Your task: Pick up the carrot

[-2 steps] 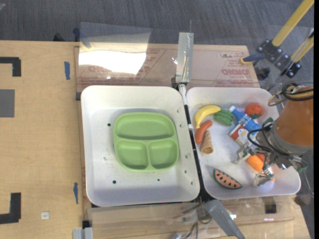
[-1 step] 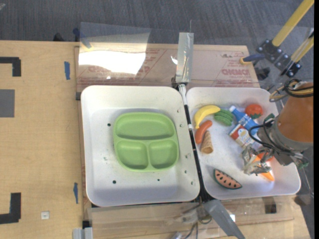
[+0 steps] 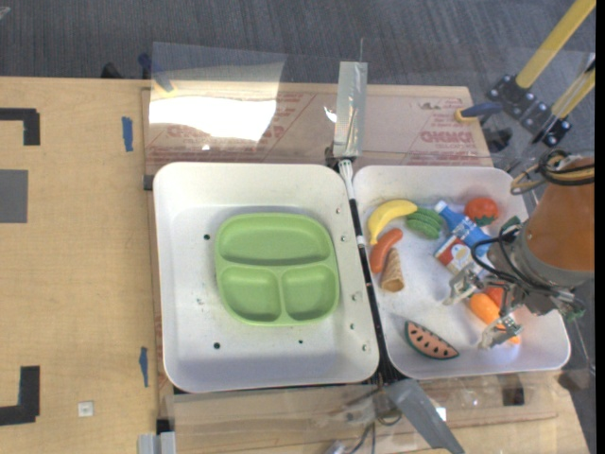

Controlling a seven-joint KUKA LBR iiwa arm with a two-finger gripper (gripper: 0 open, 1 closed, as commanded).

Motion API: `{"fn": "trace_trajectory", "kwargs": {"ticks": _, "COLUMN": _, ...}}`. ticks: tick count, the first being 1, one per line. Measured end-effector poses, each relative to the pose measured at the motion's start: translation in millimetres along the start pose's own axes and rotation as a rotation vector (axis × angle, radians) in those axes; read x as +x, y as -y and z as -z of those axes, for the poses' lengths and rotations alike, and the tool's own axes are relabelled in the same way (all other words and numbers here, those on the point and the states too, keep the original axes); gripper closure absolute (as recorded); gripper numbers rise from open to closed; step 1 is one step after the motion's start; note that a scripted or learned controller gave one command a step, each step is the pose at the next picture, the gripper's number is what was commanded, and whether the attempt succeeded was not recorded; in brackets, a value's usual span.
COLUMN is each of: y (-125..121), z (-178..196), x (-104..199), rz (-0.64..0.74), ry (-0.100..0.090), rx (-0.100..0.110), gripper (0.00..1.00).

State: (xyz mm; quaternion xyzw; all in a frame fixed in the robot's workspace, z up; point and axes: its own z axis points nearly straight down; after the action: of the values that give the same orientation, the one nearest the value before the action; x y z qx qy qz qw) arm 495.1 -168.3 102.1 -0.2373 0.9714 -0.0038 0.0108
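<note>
The orange carrot (image 3: pixel 488 305) lies in the right bin (image 3: pixel 548 357), near its front right corner. My gripper (image 3: pixel 481 309) is low over it, reaching in from the right under the arm's orange band. Its metal fingers (image 3: pixel 462 288) stand apart, one at the carrot's upper left and the other at its lower right. The gripper is open and straddles the carrot, which rests on the bin floor. Part of the carrot is hidden under the gripper.
The right bin also holds a banana (image 3: pixel 389 217), a green vegetable (image 3: pixel 425 222), a red tomato (image 3: pixel 482 208), a blue and white carton (image 3: pixel 455 235), a hot dog (image 3: pixel 383 249), an ice cream cone (image 3: pixel 391 272) and a watermelon slice (image 3: pixel 431 340). A green divided plate (image 3: pixel 277 267) sits in the left bin (image 3: pixel 180 282).
</note>
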Motion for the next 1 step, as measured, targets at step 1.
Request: {"fn": "trace_trajectory", "kwargs": {"ticks": 1, "y": -6.6, "z": -11.6, "x": -2.4, "rz": 0.219, "ry": -0.008, "rx": -0.003, "gripper": 0.0}}
